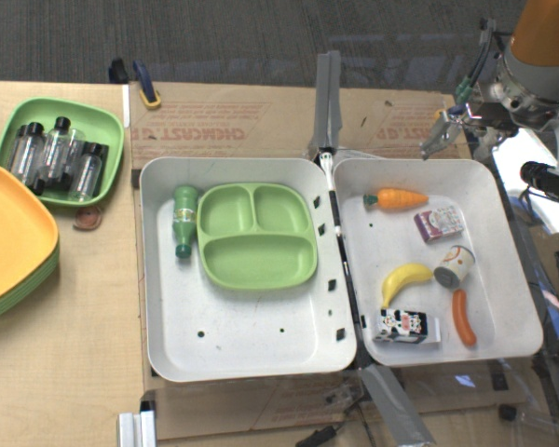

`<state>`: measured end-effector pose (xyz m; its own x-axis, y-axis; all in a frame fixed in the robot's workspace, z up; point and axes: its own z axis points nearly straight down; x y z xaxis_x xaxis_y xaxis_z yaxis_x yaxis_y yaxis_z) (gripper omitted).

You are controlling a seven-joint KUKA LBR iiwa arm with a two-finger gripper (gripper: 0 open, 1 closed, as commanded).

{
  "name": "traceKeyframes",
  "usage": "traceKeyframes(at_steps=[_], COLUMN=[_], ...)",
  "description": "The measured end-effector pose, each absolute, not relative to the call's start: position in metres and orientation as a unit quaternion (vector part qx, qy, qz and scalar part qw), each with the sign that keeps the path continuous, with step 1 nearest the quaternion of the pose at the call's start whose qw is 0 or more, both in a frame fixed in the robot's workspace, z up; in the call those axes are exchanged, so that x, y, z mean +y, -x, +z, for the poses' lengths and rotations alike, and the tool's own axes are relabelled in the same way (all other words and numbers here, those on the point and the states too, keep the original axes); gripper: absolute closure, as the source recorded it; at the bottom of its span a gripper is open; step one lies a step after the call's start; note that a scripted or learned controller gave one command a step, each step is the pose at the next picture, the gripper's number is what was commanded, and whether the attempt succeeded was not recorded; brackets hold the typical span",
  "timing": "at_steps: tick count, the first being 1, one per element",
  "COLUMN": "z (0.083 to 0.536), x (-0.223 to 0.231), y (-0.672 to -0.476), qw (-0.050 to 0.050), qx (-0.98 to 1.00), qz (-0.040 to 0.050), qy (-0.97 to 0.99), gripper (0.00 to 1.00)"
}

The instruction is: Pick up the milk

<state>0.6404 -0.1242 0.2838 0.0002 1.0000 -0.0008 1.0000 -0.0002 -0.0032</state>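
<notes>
The milk (pixel 405 326) is a small white carton with black cow patches. It lies on its side near the front edge of the right bin (pixel 503 343), just below a banana (pixel 402 280). My gripper (pixel 450 128) hangs above the bin's back right corner, beyond the rim and far from the milk. The grey arm with its orange band (pixel 543 12) comes down from the top right.
In the right bin lie a carrot (pixel 398 198), a purple carton (pixel 439 223), a small cup (pixel 455 265) and a sausage (pixel 463 318). The left bin (pixel 233 343) holds a green divided plate (pixel 257 234) and a green bottle (pixel 184 218). Yellow plates (pixel 14 240) and a green tray of bottles (pixel 61 152) sit at the left.
</notes>
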Motion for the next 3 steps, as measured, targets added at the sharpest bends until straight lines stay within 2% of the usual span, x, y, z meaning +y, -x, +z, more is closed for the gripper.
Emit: traceKeyframes(at_steps=[1, 2, 3], z=[0.292, 0.217, 0.175], x=[-0.125, -0.14, -0.152], y=[-0.641, -0.619, -0.617], qw=[0.001, 0.001, 0.001], qx=[-0.707, -0.648, -0.531], qz=[0.0022, 0.0015, 0.0018], qy=[0.707, 0.762, 0.848], gripper=[1.0, 1.0, 1.0])
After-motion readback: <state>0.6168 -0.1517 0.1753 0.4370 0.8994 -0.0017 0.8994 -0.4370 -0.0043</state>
